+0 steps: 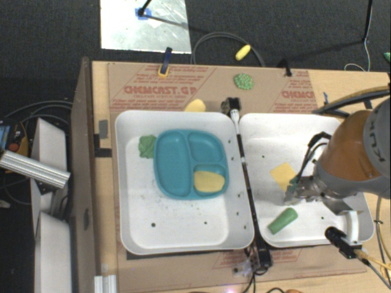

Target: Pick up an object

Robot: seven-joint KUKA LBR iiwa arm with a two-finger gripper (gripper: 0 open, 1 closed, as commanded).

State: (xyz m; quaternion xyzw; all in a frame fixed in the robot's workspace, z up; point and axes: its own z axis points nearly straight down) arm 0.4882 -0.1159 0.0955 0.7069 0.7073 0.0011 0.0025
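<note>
In the right bin (269,133) a flat yellow piece (282,174) lies near the middle. A green cylinder (282,220) lies tilted near the front wall. My gripper (294,191) hangs low over the bin floor between the two, just below the yellow piece's lower right corner and above the cylinder. The grey arm with its orange band (348,151) comes in from the right and covers the right part of this bin. Nothing is seen held.
The left bin (131,224) holds a teal divided plate (177,163) with a yellow lump (209,180) in one compartment, and a green leafy piece (147,145) beside it. Behind the bins on the cardboard lie a yellow item (195,106) and a green knobbly item (244,81).
</note>
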